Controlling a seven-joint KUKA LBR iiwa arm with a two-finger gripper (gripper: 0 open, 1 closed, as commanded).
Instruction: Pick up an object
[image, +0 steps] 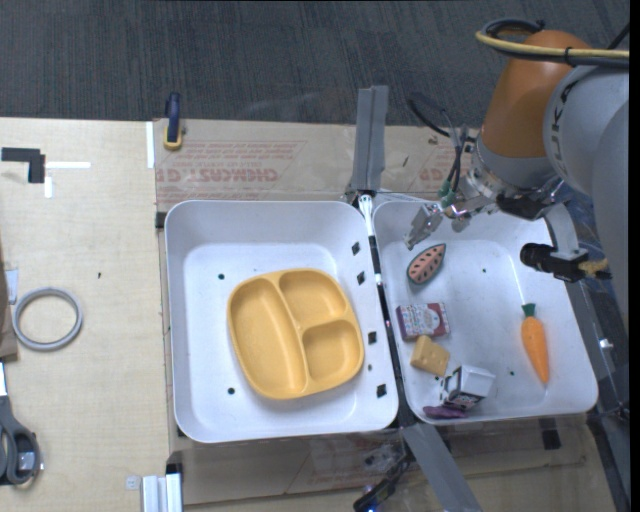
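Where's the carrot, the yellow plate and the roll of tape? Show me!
carrot (536, 345), camera view, middle of its orange body.
yellow plate (262, 340), camera view, floor of its big left compartment.
roll of tape (22, 306), camera view, upper left of the grey ring itself.

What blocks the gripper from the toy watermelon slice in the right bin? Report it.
Nothing visible. The gripper hangs just above the red-and-green toy watermelon slice; the small red packet lies beyond it, clear of the path.
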